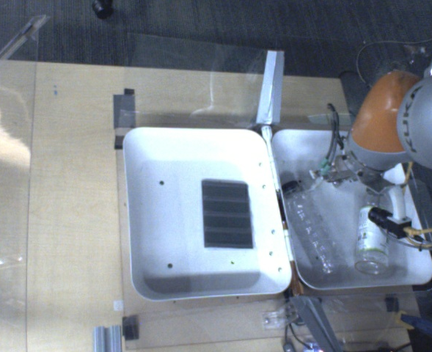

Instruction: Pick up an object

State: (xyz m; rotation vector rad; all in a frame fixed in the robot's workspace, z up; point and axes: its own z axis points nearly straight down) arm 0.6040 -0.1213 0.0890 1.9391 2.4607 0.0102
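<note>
The claw [338, 173] hangs low over the right bin [301, 142], at about 11 o'clock within that bin, under the grey arm [428, 123] and its orange band [381, 119]; it is a small, cluttered shape with a green speck and thin wires about it, and whether it is spread or pressed together cannot be told, nor is anything seen held in it. At the far left the pale wooden bench [61, 233] lies under a clear sheet that catches glare, and a small black bracket [125, 108] sits just beyond the 11 o'clock corner of the left bin [138, 196]. In that bin a dark ribbed rectangular block [227, 213] lies flat, a little toward 3 o'clock from the middle, well apart from every wall. A grey metal strip [271, 86] runs away from the seam between the two bins toward 12 o'clock. In the right bin a clear plastic bottle [309, 229] lies on its side along the 9 o'clock wall, its dark cap [291, 188] pointing to 11 o'clock and just beside the claw, the body slanting down toward 5 o'clock. Farther right a smaller clear bottle with a pale label [372, 244] rests at about 4 o'clock in the bin, apart from the big bottle. Just above it, a black part [386, 221] with a yellow cable [428, 233] reaches over the 3 o'clock rim
</note>
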